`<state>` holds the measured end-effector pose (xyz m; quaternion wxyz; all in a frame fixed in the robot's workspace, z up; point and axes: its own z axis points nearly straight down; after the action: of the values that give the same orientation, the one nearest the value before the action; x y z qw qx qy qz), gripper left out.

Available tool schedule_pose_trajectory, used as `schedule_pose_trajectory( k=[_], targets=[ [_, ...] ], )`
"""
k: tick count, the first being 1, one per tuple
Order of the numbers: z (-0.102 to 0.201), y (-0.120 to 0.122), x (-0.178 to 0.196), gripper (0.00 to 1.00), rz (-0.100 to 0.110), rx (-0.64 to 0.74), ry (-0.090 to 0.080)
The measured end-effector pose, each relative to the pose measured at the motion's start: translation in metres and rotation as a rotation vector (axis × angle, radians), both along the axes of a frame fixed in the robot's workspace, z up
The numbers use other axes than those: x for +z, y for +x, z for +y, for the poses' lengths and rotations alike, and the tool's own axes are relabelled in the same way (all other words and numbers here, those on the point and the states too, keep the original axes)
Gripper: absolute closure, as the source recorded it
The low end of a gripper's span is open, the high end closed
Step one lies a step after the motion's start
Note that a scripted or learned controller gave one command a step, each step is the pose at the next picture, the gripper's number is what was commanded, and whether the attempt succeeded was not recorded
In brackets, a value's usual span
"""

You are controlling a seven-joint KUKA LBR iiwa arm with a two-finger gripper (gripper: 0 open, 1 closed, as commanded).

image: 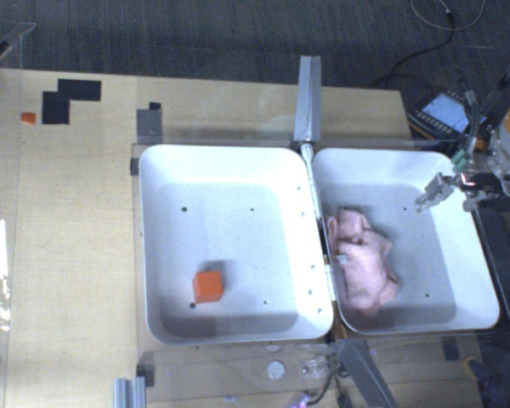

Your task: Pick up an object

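A pink crumpled soft object lies in the right bin, against its left wall. An orange cube sits in the left bin, near the front left corner. My gripper hangs over the right bin's far right side, up and to the right of the pink object and well apart from it. It stands open with nothing between its fingers.
A metal divider bar runs between the two bins at the back. Black markers and a small orange square lie on the wooden bench at the far left. Cables and a device sit beyond the right bin.
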<state>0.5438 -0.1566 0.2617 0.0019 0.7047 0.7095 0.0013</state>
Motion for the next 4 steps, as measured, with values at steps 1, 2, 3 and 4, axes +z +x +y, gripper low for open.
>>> schedule_pose_trajectory(
  k=[1,2,3,4],
  targets=[
    [0.027,0.02,-0.118,0.0,0.001,0.036,0.001],
    [0.049,0.039,-0.167,0.0,-0.014,0.205,-0.003],
    [0.062,0.076,-0.167,0.0,-0.017,0.129,-0.004],
    [0.035,0.118,-0.149,0.0,-0.006,0.02,-0.001]
  ],
)
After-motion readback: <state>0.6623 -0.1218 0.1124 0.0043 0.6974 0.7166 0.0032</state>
